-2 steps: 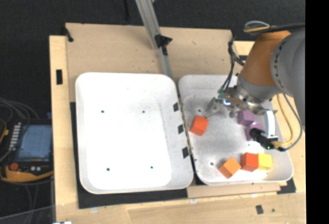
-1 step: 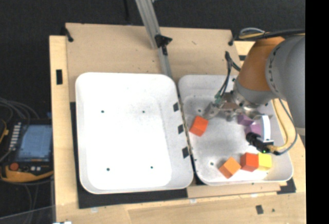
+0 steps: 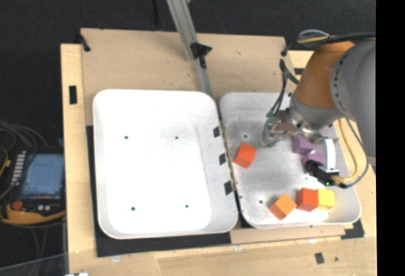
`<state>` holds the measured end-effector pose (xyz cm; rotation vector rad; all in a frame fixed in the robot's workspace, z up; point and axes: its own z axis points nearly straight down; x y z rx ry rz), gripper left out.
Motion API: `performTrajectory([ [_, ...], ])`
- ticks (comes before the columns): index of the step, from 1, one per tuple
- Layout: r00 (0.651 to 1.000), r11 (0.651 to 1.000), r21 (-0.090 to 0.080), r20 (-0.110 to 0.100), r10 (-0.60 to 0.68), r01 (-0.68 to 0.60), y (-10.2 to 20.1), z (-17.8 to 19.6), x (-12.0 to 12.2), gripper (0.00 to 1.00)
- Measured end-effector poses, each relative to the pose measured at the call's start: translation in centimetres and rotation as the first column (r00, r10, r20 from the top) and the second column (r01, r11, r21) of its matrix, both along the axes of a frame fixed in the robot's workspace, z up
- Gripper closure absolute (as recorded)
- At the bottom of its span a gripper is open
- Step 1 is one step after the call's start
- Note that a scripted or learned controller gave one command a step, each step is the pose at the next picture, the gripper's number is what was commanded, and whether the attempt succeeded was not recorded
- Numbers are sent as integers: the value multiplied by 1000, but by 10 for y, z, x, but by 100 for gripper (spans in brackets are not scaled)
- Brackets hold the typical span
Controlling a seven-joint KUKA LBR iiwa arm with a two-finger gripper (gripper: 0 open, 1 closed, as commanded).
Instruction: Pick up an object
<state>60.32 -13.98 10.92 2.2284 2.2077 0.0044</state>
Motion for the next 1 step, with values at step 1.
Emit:
performTrajectory([
  [1,1000,1000,0,2,7,-7,-6,63,7,100],
])
